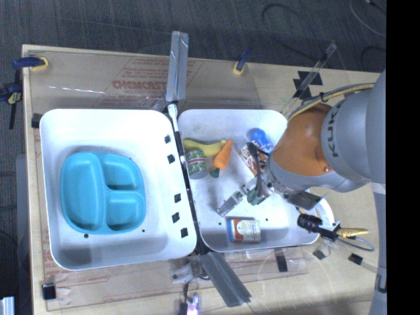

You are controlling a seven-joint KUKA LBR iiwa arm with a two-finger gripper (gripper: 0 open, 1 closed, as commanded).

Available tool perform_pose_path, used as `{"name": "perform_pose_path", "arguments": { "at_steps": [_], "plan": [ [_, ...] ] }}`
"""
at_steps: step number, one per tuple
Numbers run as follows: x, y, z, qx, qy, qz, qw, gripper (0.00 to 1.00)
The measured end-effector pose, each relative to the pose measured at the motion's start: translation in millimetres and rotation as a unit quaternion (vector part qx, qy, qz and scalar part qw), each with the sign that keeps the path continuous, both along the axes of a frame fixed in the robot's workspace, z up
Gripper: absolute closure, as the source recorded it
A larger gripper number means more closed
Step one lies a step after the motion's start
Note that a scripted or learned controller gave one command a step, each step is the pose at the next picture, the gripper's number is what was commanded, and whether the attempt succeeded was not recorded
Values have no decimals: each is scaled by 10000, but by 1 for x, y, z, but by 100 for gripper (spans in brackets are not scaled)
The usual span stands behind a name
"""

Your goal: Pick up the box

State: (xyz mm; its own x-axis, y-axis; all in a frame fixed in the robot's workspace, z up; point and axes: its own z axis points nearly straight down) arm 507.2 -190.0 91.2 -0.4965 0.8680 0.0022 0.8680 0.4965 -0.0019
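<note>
At the bottom of the frame, near the lower rim of the right bin (279, 118), lies the box (244, 230), a small red and white carton flat on the bin floor, with bare white floor on all sides, so it looks open to a straight approach from above. Just above it in the frame hangs the gripper (252, 193), low over the middle of the bin and apart from the box; whether the jaws are spread or closed I cannot tell, and nothing shows between them. A grey flat piece (226, 205) lies just left of the gripper. Judging by this, the pick is not yet made: the arm (321, 151), reaching in from the right, would need to shift toward the lower edge of the frame to sit over the box. Farther up the bin a can (195, 163), a carrot (223, 155), a banana (202, 146) and a blue thing (258, 137) crowd together, well apart from the box. In the left bin (52, 126) sits a blue divided tray (102, 190), and the worktop (98, 77) stretches beyond.
</note>
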Motion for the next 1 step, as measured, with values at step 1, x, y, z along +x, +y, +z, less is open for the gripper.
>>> {"name": "perform_pose_path", "arguments": {
  "at_steps": [1],
  "plan": [
    [62,-20,1,-2,-2,-886,9961,0]
  ]
}}
